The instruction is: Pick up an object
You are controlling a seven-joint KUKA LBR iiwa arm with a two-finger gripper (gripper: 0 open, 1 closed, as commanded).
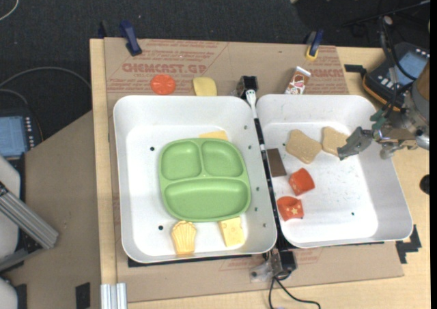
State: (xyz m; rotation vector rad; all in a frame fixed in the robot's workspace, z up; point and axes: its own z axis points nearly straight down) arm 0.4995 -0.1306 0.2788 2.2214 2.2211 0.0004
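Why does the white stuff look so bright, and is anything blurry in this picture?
Camera view: even overhead light washes out the white bins, with only soft, short shadows under the green tray; the claw at the right looks slightly smeared, while the toys in the bins stay fairly sharp.

place: robotics lab | evidence: clamped cardboard bench (pixel 205 65), two white bins (pixel 130 164), loose cables (pixel 287 294)

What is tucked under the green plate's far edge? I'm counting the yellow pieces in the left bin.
A pale yellow piece pokes out from behind the green divided plate in the left bin. Just its top strip shows; the plate covers the rest, so its shape can't be told.
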